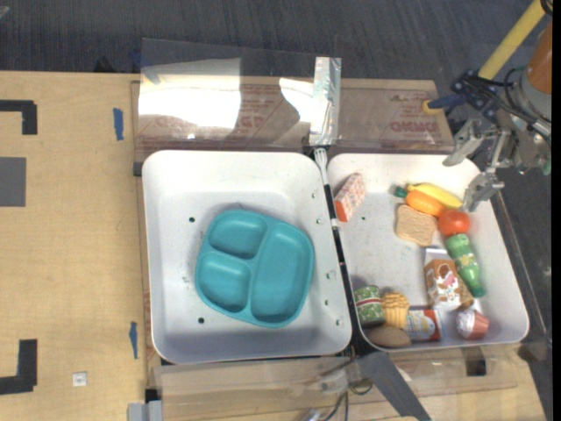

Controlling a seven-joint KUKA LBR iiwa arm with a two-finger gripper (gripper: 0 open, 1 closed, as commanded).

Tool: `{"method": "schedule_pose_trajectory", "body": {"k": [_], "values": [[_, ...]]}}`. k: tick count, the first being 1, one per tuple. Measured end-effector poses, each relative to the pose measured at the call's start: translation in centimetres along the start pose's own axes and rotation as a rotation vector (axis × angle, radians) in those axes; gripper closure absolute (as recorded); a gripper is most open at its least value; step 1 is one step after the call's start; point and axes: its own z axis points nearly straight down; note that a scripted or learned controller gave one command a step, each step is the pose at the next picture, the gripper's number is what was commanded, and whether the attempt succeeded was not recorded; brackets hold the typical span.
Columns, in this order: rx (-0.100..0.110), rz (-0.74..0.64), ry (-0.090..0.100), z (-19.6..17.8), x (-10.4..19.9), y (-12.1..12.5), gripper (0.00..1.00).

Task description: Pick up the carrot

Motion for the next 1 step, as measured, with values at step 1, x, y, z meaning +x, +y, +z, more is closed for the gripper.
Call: {"method": "schedule_pose_trajectory", "body": {"k": [1], "values": [[-0.005,-0.012,0.012,8.00,-2.91,1.52,0.00]]}}
